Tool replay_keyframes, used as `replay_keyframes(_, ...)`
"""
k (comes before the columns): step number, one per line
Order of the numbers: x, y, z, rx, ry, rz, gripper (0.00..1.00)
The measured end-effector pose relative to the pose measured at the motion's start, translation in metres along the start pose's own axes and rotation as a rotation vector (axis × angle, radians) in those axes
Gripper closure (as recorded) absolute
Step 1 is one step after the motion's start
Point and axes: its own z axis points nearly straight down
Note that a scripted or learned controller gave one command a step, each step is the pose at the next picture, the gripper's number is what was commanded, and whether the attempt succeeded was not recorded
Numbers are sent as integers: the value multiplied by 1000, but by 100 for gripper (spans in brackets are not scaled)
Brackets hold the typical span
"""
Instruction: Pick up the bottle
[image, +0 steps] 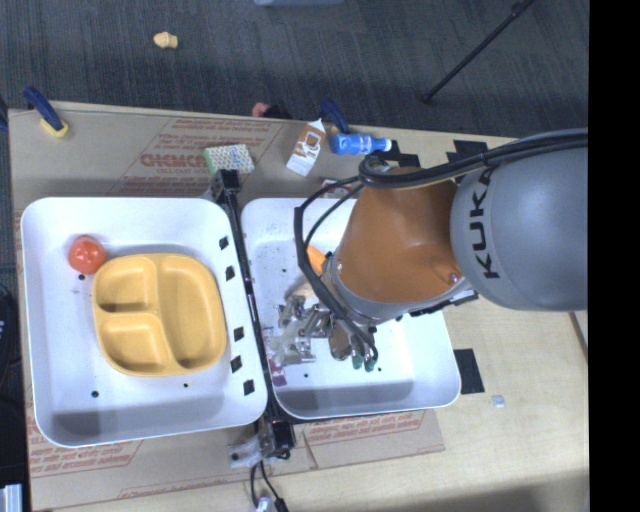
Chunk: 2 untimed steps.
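Gripper (355, 352) — low in the right bin (430, 385), near its front wall, reaching from the right; its opening and any load cannot be told, the arm (400, 250) overhanging it.
Bottle (297, 328) — seemingly the clear, glinting thing just left of the gripper, by the bin's left wall; outline too blurred to give long axis or heading.
Orange item (315, 260) — part hidden under the arm.
Left bin (50, 400) — yellow tray (158, 312), red ball (86, 252) at its back-left.
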Motion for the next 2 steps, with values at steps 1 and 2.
replay_keyframes(1,-2,-30,0,1,-3,-745,100)
replay_keyframes(2,-6,19,0,1,-3,-638,100)
